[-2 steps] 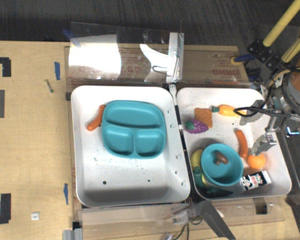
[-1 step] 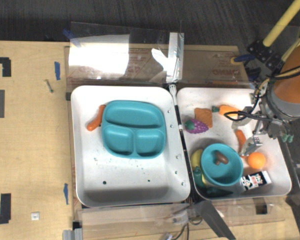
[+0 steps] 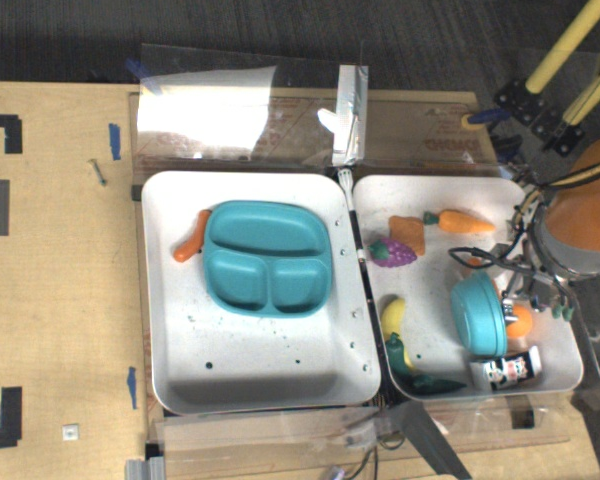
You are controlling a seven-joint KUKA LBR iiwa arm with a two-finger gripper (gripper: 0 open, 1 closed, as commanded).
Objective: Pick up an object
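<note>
Seen from above: two white bins side by side. In the left bin (image 3: 170, 358), a teal divided tray (image 3: 268, 256) partly covering an orange sausage (image 3: 190, 238). In the right bin (image 3: 430, 190), a carrot (image 3: 460, 222), purple grapes (image 3: 393, 253), a banana (image 3: 392, 318), a teal bowl (image 3: 479, 315) on edge, a can (image 3: 508, 369). Gripper (image 3: 520, 293) beside the bowl, tangled in cables; finger position impossible to make out.

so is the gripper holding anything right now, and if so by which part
It cannot be told. The gripper sits low in the right bin, close beside the teal bowl, but wires and the wrist cover the spot where any hold would be.
</note>
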